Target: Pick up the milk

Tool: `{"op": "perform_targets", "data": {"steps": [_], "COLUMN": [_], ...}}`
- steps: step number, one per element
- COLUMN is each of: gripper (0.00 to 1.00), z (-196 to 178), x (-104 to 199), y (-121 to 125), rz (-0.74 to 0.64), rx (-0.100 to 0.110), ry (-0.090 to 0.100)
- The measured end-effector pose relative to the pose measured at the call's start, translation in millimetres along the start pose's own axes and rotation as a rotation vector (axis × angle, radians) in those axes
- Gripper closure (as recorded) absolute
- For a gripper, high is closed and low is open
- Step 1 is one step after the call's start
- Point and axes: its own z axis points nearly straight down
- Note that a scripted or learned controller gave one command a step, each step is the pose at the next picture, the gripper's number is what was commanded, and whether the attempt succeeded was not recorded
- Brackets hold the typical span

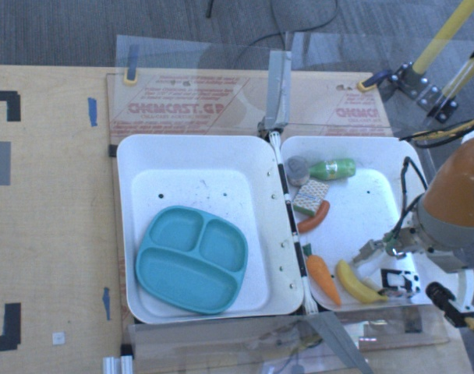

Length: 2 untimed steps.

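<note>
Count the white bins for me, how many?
2. The left bin holds a blue plate; the right bin holds the food. They sit side by side.

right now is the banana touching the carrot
Cannot tell. In the camera view the banana lies right beside the carrot in the right bin, but no gap or contact shows plainly.

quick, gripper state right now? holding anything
Gripper: low in the right white bin, beside the yellow banana; open or closed cannot be told, and no object is visibly held.
</note>
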Motion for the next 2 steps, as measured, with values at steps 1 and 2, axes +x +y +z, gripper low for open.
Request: {"op": "perform_targets", "data": {"steps": [1,2], "gripper": [0.0,0.0], "z": [1.8,3.3], "x": [-60.6,-73.3], "y": [83.7,163.6], "rz": [0.001,0.138], "rx": [0.0,0.01], "ry": [0.007,0.017]}}
